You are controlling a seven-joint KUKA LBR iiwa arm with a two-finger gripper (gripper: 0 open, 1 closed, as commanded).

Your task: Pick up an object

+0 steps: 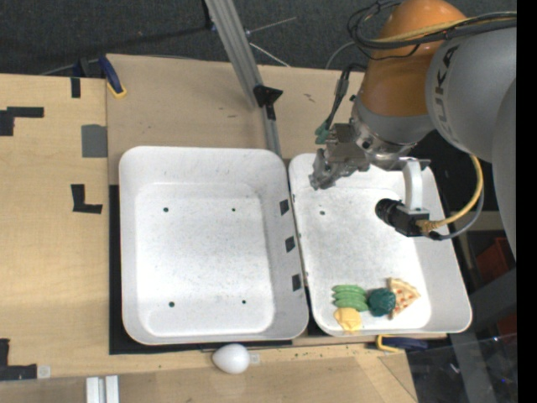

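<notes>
On the bench edge below the left shallow white bin (134,225) lies a smooth white egg-shaped object (231,358), outside both bins and probably out of easy reach for a pick. The right shallow white bin (352,242) holds the likely targets, bunched in its near corner: a green ridged leafy toy (348,295), a small yellow lumpy piece (347,316) just below it, a dark teal rounded toy (382,301) and an orange-and-tan wedge like a pizza slice (404,292), all touching or nearly so.

The main risk is that crowding: a descent into the cluster could pinch two pieces at once, or knock one aside. They also sit close to the bin wall, which could block a finger from closing cleanly. The pieces look small and rounded, so I judge a slip likely.

The grey two-finger gripper (322,177) hangs over the far left corner of the right bin, well apart from the cluster. Nothing shows between its tips; whether they are spread or closed I cannot tell.
</notes>
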